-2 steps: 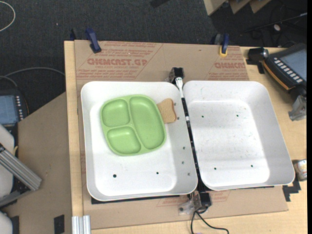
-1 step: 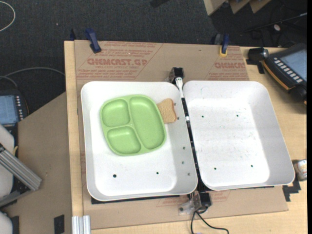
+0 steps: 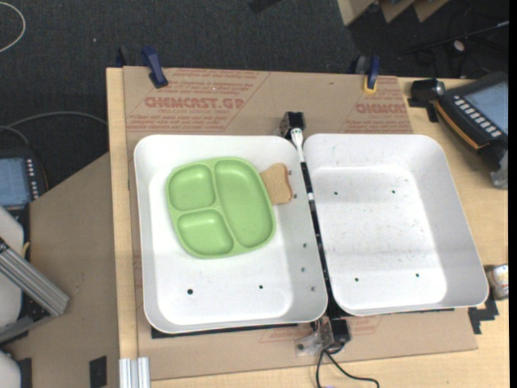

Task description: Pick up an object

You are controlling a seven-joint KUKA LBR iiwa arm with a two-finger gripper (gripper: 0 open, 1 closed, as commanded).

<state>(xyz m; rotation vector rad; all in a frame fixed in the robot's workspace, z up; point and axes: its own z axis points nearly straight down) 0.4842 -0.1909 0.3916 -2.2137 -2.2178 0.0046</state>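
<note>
A light green divided plate [image 3: 220, 207] with three compartments lies in the upper part of the left bin [image 3: 226, 297]. A small tan, flat piece that looks like a slice of bread [image 3: 278, 183] rests against the plate's right rim, near the bin's right wall.
The right bin [image 3: 388, 273] sits beside the left one, its floor speckled with small dark dots. A brown cardboard sheet [image 3: 202, 99] lies under both bins, held by blue clamps at the back. A handheld pendant [image 3: 477, 111] rests at the far right.
</note>
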